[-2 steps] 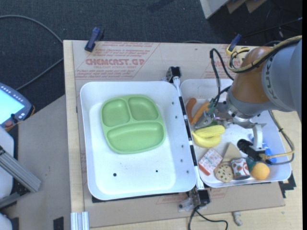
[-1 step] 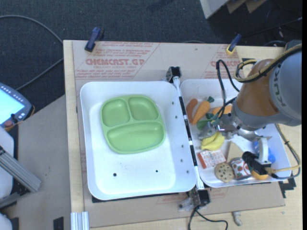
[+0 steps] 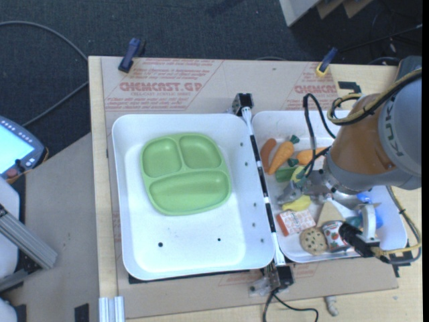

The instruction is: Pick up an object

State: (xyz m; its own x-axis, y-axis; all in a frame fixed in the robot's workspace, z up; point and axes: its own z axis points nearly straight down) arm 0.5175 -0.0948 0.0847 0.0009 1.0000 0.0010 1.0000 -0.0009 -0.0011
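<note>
Toy food pile, right bin – arm low over it

Objects for picking all sit in the right bin (image 3: 397, 237). Going L to R:

- Left bin (image 3: 127, 200): white, shallow, holds a green divided plate (image 3: 186, 174) w/ three compartments, lying flat toward the bin's upper half. A few small dark specks on the bin floor below the plate.
- Divider: the two bins touch along a rim w/ a black clip (image 3: 242, 102) at the top end and another at the bottom.
- Right bin, left part: orange carrot-like pieces (image 3: 280, 154) near the top, green bits just below them, a yellow piece (image 3: 297, 203) mid-bin, a red-and-white packet (image 3: 295, 222) beneath it, a round brown cookie (image 3: 312, 240) near the bottom rim, a small red can-like item (image 3: 333, 235) just beside the cookie.
- Arm (image 3: 365, 146): orange band and grey wrist cover the middle of the right bin, hanging directly over the pile. Fingers hidden under the wrist – can't tell if apart or together, or if anything sits between them.
- Bench (image 3: 167, 86): brown board w/ red print, blue clamps at the top edge.
</note>
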